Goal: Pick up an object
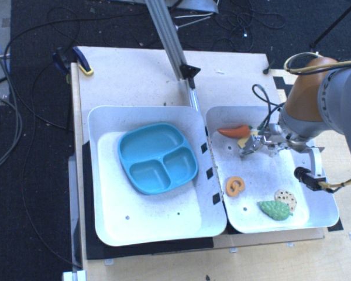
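Nearest the camera, the left bin point(105, 215) carries a blue divided plate point(158, 158). Right of that plate, my claw point(248, 147) hangs low in the right bin point(316, 215), beside an orange carrot point(235, 131); whether my claw grips anything, I cannot tell. Farther right lie a green leaf point(275, 209), cookie point(286, 198), pretzel point(235, 186)

The hand point(247, 146) hangs low in the right bin point(316, 215), just beside an orange carrot point(234, 131).

Dark carpet floor point(35, 174), black cables point(23, 107)
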{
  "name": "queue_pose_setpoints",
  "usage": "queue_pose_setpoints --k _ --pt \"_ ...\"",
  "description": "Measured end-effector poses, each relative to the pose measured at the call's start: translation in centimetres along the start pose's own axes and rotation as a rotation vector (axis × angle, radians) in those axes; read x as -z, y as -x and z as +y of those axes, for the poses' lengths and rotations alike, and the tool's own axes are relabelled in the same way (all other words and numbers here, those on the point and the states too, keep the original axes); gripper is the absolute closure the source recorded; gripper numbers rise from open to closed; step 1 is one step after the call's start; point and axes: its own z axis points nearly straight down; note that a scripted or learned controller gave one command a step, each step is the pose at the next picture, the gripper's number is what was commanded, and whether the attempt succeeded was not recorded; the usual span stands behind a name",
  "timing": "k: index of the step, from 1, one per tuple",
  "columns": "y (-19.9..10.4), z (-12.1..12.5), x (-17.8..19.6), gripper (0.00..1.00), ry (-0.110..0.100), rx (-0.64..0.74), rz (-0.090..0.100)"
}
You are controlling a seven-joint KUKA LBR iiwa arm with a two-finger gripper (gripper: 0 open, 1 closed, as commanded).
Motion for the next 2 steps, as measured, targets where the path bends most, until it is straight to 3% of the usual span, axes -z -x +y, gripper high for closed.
queue_pose_setpoints --k 1,2 --pt "0.0 0.1 1.3 1.0 0.003 0.0 0.0" --pt "0.4 0.7 7.6 1.0 0.007 0.002 -0.001"
